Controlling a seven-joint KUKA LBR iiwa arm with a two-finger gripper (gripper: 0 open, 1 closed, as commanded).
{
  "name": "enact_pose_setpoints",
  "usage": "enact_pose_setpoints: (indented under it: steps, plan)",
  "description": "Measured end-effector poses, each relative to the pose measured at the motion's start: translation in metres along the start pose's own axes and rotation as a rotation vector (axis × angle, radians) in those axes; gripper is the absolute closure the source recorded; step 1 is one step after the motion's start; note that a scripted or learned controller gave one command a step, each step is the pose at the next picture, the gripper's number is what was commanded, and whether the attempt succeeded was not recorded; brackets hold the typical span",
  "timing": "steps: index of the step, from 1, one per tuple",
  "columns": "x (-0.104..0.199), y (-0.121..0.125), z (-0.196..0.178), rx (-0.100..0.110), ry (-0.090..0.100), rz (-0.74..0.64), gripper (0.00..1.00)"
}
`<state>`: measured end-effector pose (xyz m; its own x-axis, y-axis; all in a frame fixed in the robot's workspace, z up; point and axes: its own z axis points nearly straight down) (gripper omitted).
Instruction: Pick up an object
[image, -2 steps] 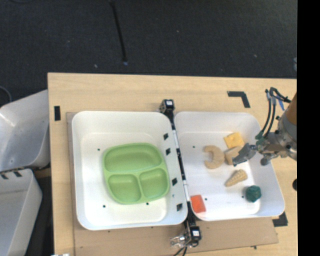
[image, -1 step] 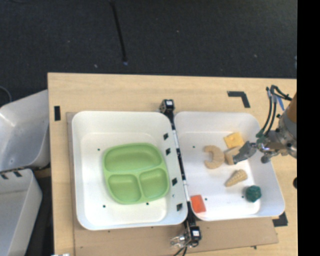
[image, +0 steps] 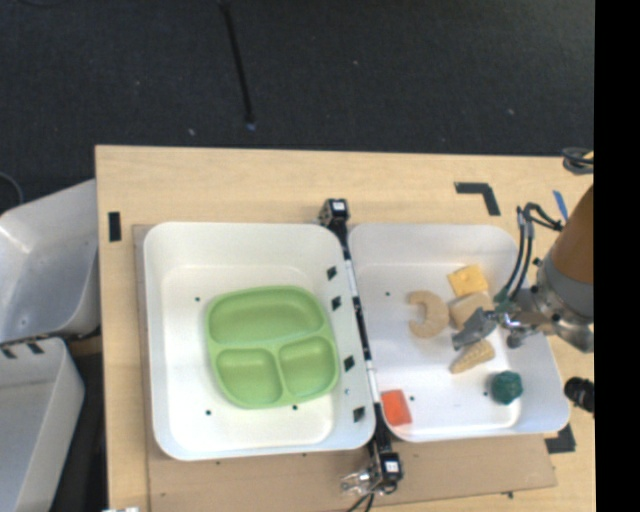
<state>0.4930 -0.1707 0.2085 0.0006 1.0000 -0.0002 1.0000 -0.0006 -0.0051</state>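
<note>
— While the bench (image: 250, 185) carries both bins, where does everything sit relative to the right bin (image: 400, 250)?
— Left of it, the other bin (image: 170, 420) holds a green divided tray (image: 270, 345). The arm (image: 570, 260) reaches over its right wall.
— And inside?
— The hand (image: 478, 335) hangs amid wooden pieces (image: 430, 312) and a yellow block (image: 467, 279); whether it is spread or pinching, I cannot tell. Nearer the front wall lie a teal ball (image: 506, 387) and an orange block (image: 396, 407).

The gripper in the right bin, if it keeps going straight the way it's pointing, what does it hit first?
The gripper points leftward, so the tan curved piece looks first in line, though depth is unclear and the fingers may pass above it.
</note>
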Motion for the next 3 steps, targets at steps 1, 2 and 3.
enact_pose_setpoints:
  steps: [1, 2, 3]
  plan:
    - [-0.002, 0.000, 0.063, -0.002, 0.000, 0.000, 0.00]
    - [-0.003, -0.001, 0.110, -0.002, 0.000, 0.000, 0.00]
    - [-0.004, 0.001, 0.098, -0.008, 0.000, 0.006, 1.00]
